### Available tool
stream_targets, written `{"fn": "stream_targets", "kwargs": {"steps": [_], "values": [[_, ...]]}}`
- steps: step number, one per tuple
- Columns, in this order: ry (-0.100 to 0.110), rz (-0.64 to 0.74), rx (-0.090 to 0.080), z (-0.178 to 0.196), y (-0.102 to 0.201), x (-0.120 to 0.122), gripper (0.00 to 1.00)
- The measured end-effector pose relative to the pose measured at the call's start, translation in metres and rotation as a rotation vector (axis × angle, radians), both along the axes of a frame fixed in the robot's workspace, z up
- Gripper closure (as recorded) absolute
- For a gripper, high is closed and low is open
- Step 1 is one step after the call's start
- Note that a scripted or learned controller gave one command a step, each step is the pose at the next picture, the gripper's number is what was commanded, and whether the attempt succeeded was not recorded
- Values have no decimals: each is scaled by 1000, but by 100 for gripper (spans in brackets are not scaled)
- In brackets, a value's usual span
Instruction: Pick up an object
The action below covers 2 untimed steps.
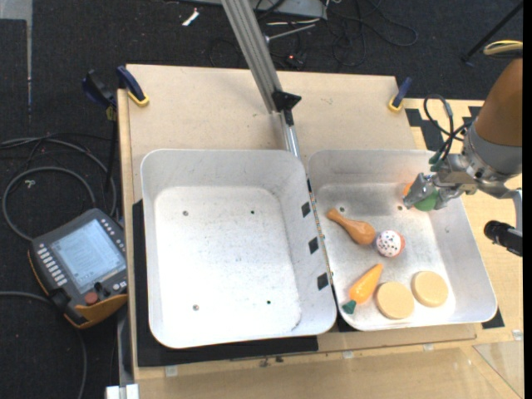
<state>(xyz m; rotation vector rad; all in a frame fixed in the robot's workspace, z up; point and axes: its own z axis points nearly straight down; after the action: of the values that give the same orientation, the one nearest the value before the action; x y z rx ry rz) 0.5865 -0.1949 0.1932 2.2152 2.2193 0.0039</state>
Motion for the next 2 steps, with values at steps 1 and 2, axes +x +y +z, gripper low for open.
{"fn": "stream_targets", "kwargs": {"steps": [1, 2], "values": [[-2, 1, -1, 59, -3, 11, 100], [7, 5, 3, 57, 44, -10, 100]]}}
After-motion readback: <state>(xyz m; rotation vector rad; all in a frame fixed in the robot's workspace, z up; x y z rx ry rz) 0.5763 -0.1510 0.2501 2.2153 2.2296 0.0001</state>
